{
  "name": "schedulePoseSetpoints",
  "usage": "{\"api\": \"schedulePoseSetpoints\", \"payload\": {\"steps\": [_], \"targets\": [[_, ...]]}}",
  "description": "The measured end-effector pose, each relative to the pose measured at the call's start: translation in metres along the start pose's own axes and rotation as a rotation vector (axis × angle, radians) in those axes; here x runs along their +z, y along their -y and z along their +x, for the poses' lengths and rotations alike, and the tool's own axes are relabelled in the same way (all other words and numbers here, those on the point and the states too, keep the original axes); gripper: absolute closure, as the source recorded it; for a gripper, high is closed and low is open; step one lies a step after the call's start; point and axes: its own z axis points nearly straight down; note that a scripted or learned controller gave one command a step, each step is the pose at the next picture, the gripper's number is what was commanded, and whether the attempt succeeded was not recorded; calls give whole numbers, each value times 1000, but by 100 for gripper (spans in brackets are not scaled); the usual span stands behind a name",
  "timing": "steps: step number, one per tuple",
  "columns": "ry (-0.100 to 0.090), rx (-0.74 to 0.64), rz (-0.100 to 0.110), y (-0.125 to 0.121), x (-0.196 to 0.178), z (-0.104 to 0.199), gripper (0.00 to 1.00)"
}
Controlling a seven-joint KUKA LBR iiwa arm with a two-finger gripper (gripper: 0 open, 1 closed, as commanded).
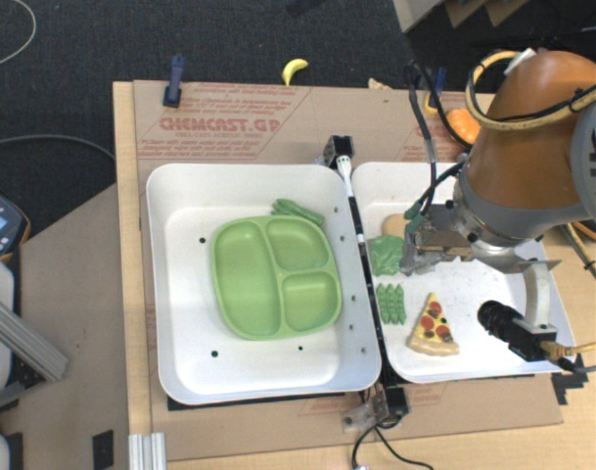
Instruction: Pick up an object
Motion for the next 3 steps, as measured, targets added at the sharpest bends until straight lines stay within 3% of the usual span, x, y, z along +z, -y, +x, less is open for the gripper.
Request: {"api": "schedulePoseSetpoints", "payload": {"steps": [1, 2, 3], "targets": [[-2, -11, 1, 1, 33, 63, 100], [-5, -11, -19, -1, -88, 80, 100], [0, -2, 2, 0, -26, 48, 100]]}}
